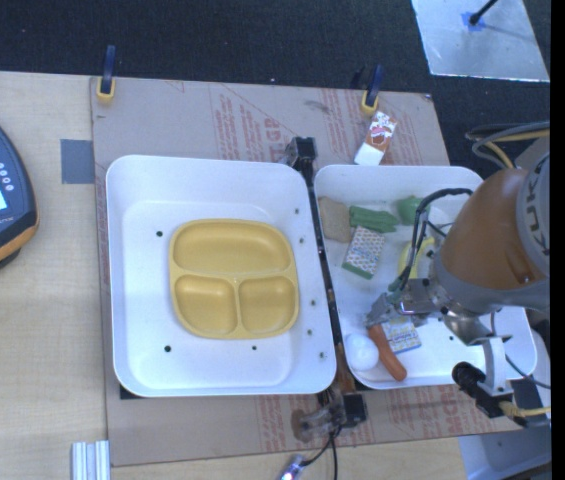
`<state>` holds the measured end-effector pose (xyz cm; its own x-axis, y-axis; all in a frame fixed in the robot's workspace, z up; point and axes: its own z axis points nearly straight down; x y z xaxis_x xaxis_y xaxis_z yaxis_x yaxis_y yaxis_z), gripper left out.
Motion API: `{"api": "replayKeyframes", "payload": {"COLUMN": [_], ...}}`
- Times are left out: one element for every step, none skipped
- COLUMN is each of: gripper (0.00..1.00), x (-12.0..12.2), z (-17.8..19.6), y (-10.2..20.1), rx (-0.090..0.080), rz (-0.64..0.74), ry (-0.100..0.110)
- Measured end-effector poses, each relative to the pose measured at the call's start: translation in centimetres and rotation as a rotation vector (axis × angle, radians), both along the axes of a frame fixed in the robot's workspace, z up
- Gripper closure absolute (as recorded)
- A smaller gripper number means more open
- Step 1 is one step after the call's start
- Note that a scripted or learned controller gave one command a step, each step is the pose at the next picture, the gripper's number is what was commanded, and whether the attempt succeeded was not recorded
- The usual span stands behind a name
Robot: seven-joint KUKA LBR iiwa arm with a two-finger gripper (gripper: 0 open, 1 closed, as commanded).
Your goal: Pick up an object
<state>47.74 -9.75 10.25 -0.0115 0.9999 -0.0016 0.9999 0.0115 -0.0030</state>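
A cardboard-covered bench [212,103] bore two white bins. In the right bin [337,183], toward five o'clock, the gripper [387,318] hung low over an orange carrot-like object [390,360]; whether its fingers gripped anything could not be told. The approach seemed underway; next, closing and lifting.

From my seat, the left bin [132,268] offers open floor all around the yellow divided plate [233,275] at its middle. The right bin [357,183] is tight: the arm [492,238] covers its right half, with green pieces [372,217], a patterned card [364,251] and an orange stick [390,358] crowding the rest.
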Motion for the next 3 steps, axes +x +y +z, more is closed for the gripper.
{"api": "replayKeyframes", "payload": {"gripper": [1.0,0.0,0.0], "x": [2.9,2.9,9.9], "z": [9.0,8.9,7.6], "y": [6.2,6.2,0.3], "rx": [0.003,0.002,0.002], "rz": [-0.006,-0.007,-0.01], "ry": [-0.001,-0.001,0.0]}}
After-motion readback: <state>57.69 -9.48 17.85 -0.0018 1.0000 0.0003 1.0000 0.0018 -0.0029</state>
